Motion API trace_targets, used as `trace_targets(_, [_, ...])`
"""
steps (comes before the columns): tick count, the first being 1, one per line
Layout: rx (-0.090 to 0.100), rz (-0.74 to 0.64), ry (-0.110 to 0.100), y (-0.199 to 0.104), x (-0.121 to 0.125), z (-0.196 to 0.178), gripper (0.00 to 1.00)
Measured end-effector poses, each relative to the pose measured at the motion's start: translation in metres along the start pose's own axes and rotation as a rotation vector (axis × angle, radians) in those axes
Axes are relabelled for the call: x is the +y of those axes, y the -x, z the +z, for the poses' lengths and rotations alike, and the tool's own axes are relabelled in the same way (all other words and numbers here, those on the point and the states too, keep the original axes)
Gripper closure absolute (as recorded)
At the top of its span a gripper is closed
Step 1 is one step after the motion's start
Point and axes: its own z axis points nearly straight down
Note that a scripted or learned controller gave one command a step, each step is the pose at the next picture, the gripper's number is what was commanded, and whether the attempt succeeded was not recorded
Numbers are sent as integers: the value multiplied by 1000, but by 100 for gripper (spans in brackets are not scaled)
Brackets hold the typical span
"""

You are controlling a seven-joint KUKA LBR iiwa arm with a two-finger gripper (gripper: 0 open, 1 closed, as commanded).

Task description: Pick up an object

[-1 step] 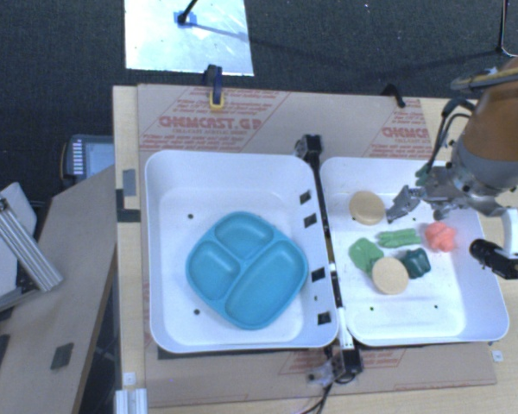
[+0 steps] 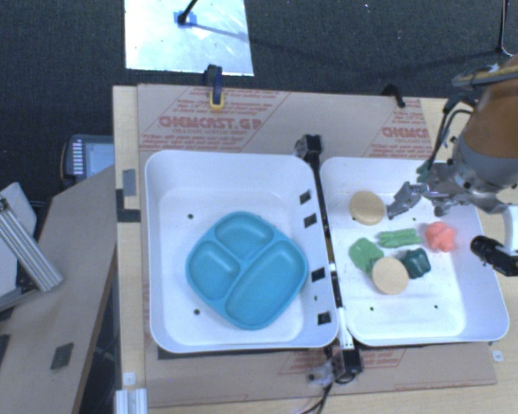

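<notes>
1. Nothing has been lifted yet: the tool (image 2: 407, 198) hangs over the upper part of the right bin (image 2: 483, 317), just right of the tan disc (image 2: 367, 206), with no item between its fingers
2. Whether those fingers are apart or together I cannot tell
3. Left to do: drop onto 1 item, close, raise it
4. The right bin holds 6 items, centre right of the frame: the tan disc, a green bar (image 2: 398, 236), a green lump (image 2: 363, 254), a second tan disc (image 2: 389, 275), a dark teal piece (image 2: 416, 261), a pink piece (image 2: 440, 235)
5. The left bin (image 2: 177, 192) holds 1 blue divided plate (image 2: 246, 268)
</notes>
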Motion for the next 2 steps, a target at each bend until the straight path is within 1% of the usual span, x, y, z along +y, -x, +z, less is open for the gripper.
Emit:
trace_targets(1, [0, 1, -1, -2, 5, 42, 0])
trace_targets(2, [0, 2, 0, 6, 6, 100, 0])
